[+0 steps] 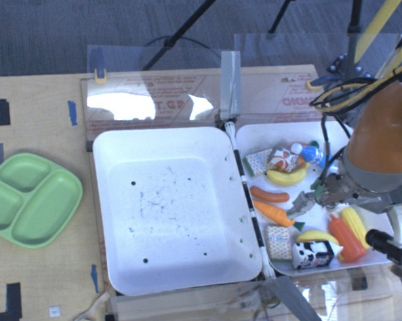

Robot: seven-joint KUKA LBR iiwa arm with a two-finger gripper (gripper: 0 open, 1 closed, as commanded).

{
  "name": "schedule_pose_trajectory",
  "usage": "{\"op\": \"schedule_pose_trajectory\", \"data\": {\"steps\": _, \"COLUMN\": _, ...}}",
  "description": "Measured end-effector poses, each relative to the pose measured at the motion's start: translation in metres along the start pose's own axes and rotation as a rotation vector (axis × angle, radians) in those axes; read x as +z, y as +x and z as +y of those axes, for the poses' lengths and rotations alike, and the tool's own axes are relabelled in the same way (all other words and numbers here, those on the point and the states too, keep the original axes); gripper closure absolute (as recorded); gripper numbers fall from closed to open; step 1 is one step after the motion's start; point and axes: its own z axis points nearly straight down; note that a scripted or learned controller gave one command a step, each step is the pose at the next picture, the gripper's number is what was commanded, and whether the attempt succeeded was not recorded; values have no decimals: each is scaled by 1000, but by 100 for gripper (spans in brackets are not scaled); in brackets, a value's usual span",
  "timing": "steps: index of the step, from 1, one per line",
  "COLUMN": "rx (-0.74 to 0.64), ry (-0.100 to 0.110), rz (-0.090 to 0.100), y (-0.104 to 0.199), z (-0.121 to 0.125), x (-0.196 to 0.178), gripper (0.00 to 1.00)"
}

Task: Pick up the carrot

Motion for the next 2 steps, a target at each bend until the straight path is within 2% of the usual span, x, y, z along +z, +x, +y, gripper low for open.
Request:
{"op": "schedule_pose_trajectory", "data": {"steps": 1, "rx": -98, "ry": -3, "rz": 0, "y": -7, "z": -2, "x": 77, "gripper": 0}}
{"op": "schedule_pose_trajectory", "data": {"steps": 2, "rx": -340, "ry": -11, "rz": 0, "y": -16, "z": 30, "x": 92, "gripper": 0}}
